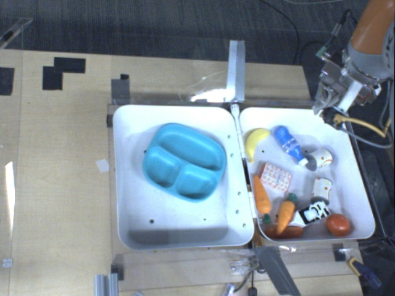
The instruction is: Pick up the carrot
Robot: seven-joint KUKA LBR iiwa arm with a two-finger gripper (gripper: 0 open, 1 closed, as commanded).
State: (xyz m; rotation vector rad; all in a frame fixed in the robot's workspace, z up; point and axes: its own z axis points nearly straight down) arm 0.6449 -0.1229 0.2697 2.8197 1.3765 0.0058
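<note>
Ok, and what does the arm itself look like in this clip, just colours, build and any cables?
The arm enters at the upper right with a broad orange band above a grey wrist. Below it sits a boxy grey and white gripper of metal-looking parts. A yellowish cable loops out beside it, and thin dark wires run along the wrist. No markings are legible.

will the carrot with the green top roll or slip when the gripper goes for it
The carrot looks like stiff moulded plastic, so probably light and a bit slippery. Its tapered, round body may roll or squirt out of a pinch. It lies crowded against the red tomato side clutter, likely nudging neighbours.
</note>
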